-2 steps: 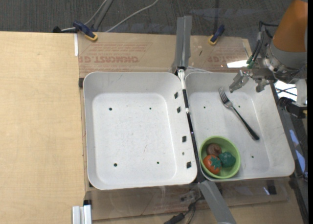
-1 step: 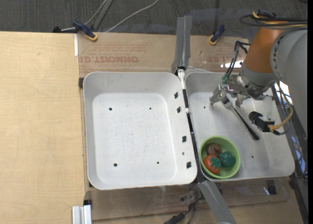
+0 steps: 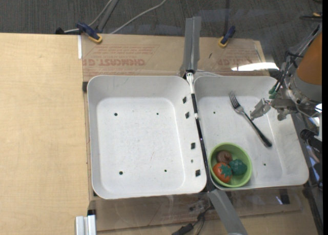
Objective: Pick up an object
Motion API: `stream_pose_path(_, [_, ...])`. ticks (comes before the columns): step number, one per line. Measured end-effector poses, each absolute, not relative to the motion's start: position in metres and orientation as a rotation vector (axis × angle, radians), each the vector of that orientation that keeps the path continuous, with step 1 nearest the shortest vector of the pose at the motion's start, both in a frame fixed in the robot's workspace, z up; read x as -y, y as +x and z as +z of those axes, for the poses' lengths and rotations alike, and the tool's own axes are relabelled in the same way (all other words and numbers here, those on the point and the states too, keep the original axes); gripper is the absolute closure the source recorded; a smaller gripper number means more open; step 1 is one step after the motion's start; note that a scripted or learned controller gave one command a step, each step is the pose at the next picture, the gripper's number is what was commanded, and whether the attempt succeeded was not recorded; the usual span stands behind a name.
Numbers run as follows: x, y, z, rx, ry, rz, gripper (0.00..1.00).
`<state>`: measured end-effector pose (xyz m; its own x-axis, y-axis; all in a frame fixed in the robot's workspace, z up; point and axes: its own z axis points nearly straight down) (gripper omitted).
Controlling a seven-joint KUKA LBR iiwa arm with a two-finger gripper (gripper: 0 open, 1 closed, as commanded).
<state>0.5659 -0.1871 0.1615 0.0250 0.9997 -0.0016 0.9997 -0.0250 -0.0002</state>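
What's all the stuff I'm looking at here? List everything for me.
White bins: two, side by side on the bench.
Fork: one, silver with a dark handle, lying in the right bin.
Bowl: one, green, near corner of the right bin.
Small items in the bowl: three, brown, orange-red and teal.
Clamps: two, blue and yellow, at the far edge of the cardboard sheet.
Cardboard sheet: one, brown, under the bins.
Arm: one, orange band visible, at the right.
End effector: one, grey, over the right bin near the fork.
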Motion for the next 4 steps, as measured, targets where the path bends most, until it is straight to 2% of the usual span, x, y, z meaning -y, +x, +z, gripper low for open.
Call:
stream_pose_path(1, [0.182, 0.659, 0.142, -2.293, 2.147, -0.002, 0.00])
stream_pose_path(2, [0.141, 0.633, 0.091, -2.310, 2.132, -0.003, 0.00])
stream_pose_path(3, [0.122, 0.560, 0.092, -2.302, 2.139, -0.001, 0.00])
stream_pose_path(4, [0.094, 0.619, 0.092, -2.361, 2.072, -0.002, 0.00])
